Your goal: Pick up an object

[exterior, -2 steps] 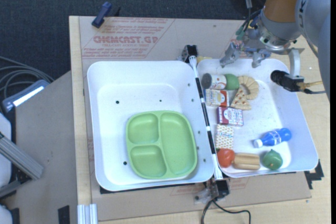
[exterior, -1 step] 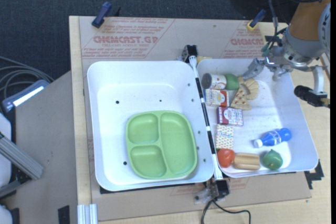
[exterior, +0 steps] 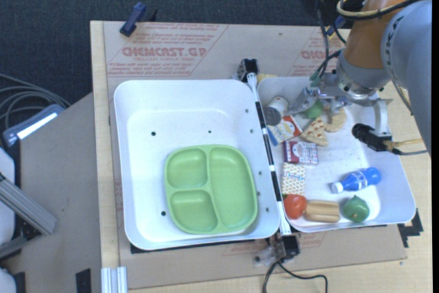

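The two-finger metal gripper hovered at twelve o'clock of the right shallow white bin; I couldn't tell its grip.

Arm's tool low in right bin, over waffle and tin can. Blue bottle, green apple nearer the front. Green divided plate in left bin.

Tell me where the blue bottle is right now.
The blue bottle lies in the right bin, near its front right side, just above the green pepper and hot dog.
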Available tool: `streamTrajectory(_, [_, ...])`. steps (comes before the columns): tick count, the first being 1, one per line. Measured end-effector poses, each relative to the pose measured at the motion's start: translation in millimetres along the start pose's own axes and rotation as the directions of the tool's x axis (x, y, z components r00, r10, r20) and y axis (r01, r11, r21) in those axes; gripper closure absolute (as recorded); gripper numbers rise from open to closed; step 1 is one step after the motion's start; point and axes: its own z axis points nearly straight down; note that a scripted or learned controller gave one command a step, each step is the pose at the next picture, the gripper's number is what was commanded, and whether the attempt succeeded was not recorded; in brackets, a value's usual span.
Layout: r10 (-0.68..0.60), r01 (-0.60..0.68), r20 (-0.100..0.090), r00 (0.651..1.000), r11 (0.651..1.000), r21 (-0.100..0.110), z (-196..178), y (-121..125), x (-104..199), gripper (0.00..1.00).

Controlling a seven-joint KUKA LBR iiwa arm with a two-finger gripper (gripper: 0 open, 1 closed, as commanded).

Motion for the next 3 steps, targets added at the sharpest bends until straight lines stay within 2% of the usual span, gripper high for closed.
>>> streamTrajectory(1, [0.001,-0.001,0.001,1.000,1.000,-0.003,14.6,19.7,-36.1,0.00])
streamTrajectory(2, [0.001,0.000,0.006,1.000,1.000,-0.010,3.0,21.1,-37.1,1.00])
streamTrajectory(3, [-0.001,0.001,0.001,1.000,1.000,-0.003,-86.5,-36.9,23.7,1.00])
